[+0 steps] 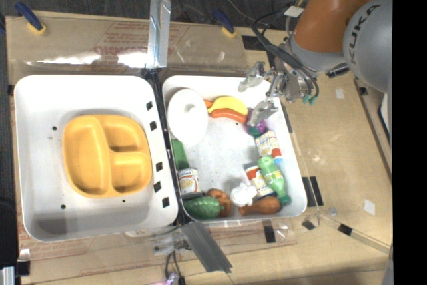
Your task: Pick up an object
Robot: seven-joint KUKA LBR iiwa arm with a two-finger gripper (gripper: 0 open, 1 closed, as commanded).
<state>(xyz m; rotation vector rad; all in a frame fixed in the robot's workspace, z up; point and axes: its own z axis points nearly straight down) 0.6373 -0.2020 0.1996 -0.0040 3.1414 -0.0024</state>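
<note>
Surface (347, 163): wooden, bearing two white bins side by side. Left bin (40, 97): holds one yellow divided tray (107, 155). Right bin (290, 163): holds the candidate objects, namely a white round lid (187, 115), a banana (228, 104) with a red piece beneath it, a green bottle (273, 177), a cucumber (201, 207), a small jar (189, 180) and a purple item (258, 122). Pincer (268, 102): poised at the right bin's upper right corner, just above the purple item; whether it is spread or pressed together, I cannot tell. Progress: nothing lifted; every object lies in its bin. Grasp and lift remain outstanding.
</note>
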